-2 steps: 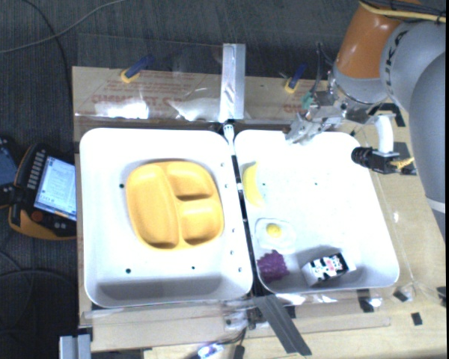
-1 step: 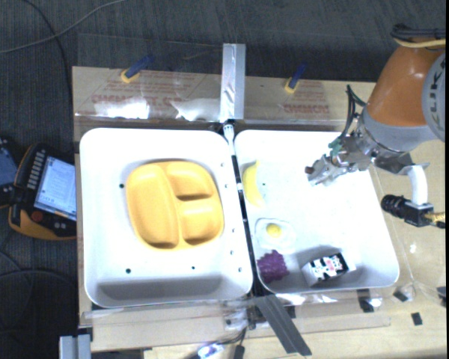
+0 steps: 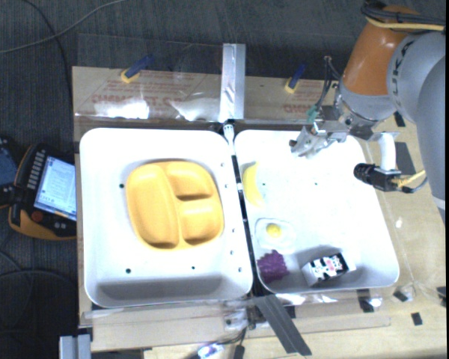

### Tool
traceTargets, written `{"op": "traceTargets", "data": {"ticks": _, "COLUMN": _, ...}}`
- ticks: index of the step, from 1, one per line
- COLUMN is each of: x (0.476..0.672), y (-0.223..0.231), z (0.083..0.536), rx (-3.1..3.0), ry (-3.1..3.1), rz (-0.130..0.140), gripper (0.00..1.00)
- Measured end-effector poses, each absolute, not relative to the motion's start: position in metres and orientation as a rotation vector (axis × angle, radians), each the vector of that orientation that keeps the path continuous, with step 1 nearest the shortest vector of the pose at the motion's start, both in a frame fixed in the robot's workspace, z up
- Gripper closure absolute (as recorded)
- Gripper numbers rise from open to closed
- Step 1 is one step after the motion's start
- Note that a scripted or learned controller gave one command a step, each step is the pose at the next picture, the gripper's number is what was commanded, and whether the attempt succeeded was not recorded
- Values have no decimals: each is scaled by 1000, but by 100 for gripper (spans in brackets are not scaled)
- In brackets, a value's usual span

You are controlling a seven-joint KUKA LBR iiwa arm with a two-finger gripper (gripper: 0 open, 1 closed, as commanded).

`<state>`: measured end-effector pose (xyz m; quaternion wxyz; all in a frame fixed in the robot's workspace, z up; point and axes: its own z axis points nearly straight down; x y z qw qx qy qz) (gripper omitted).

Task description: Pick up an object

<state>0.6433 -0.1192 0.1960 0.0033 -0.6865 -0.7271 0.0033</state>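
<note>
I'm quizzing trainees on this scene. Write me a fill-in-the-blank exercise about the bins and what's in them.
1. The yellow tray lies in the ____ bin.
2. The purple item sits in the right bin, just below the fried ____.
3. The gripper hovers over the ____ bin's far edge.
4. The black-and-white box lies to the ____ of the purple item.

Missing words: left; egg; right; right

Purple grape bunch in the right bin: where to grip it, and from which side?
Judgement: take the purple grape bunch across its middle, coming straight down. It sits near the right bin front-left corner, close to the fried egg toy, so close the fingers along the left-right line. The gripper is over the far end.
</note>
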Motion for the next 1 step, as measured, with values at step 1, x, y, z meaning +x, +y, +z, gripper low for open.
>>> {"op": "traceTargets", "data": {"ticks": 1, "x": 594, "y": -133, "z": 222, "rx": -2130, "ry": -2302, "rz": 12, "gripper": 100}}
